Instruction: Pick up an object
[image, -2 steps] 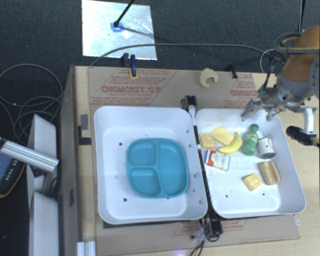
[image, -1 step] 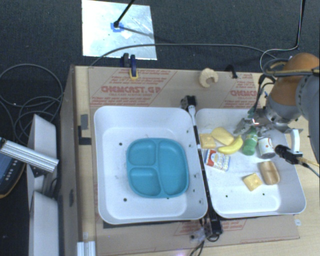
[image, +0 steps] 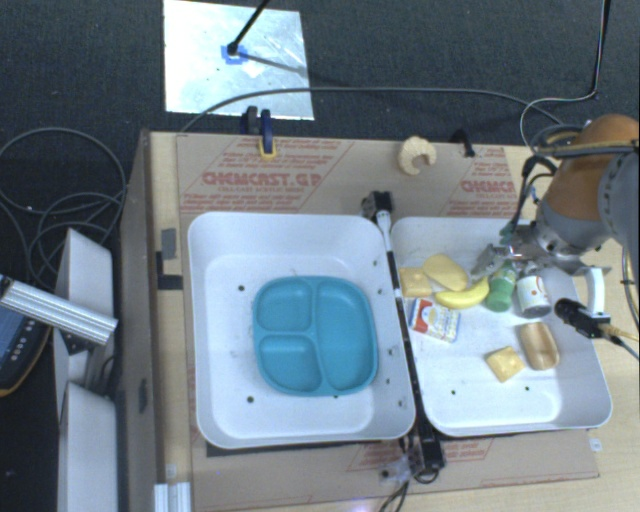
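Note:
The right bin (image: 560, 410) holds several small objects. A yellow banana (image: 463, 296) lies beside a pale yellow lump (image: 445, 270). A green bottle (image: 502, 291) and a white can with a red label (image: 533, 294) sit just right of the banana. Lower down are a red-and-white carton (image: 435, 320), a yellow block (image: 503, 363) and a tan bread-like piece (image: 540, 346). My gripper (image: 506, 256) hangs at the bin's upper right, directly over the top of the green bottle, and the wrist hides what lies beneath it.
The left bin (image: 225, 260) holds a blue divided plate (image: 315, 335). A black bar (image: 400, 320) runs between the bins. A tan lump (image: 418, 154) lies on the cardboard behind the bins. Cables trail near the arm (image: 590, 190) at the right.

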